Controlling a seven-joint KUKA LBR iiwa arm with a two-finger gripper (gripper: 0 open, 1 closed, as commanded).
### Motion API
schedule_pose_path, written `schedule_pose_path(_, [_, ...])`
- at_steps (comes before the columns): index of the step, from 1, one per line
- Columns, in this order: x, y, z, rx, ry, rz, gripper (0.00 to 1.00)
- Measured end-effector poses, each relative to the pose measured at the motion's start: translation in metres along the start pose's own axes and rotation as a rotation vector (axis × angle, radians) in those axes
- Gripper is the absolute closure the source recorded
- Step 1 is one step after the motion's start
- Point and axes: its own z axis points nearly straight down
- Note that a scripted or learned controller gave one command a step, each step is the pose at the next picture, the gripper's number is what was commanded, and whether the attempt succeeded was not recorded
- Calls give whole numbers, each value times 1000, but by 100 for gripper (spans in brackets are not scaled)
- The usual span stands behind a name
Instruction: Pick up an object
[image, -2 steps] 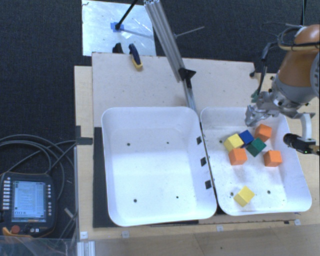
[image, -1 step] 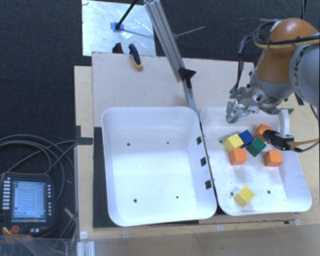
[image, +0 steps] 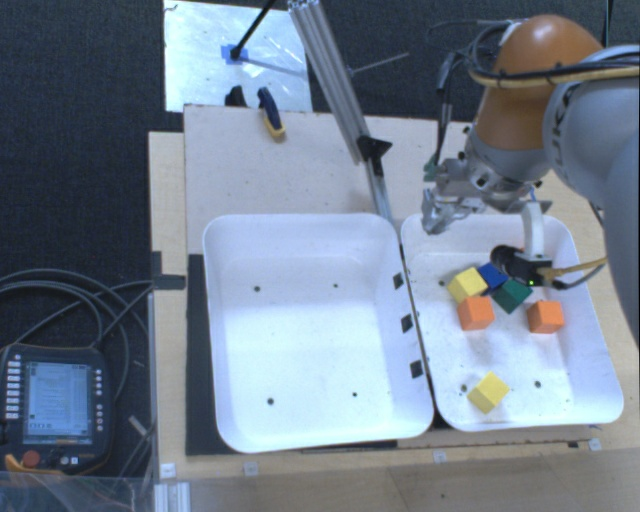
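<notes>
While the gripper (image: 438, 217) hangs over the far left corner of the right bin (image: 590, 395), nothing between its fingers that shows and their spread impossible to judge, the task looks to be at the approach. Next it must descend onto one small matte block: the yellow cube (image: 466, 285), blue cube (image: 491, 275), green cube (image: 513, 295) and orange cube (image: 476, 312) cluster mid-bin, smooth and hard-edged.

Robot arm (image: 560, 100) hangs over the right bin (image: 585, 385)

Its gripper (image: 438, 218) hovers above the bin's far left corner, near yellow (image: 466, 285), blue (image: 491, 275), green (image: 512, 295) and orange (image: 476, 312) blocks; left bin (image: 225, 400) alongside.
</notes>
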Motion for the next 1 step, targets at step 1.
schedule_pose_path(1, [50,1,5,2,0,1,100])
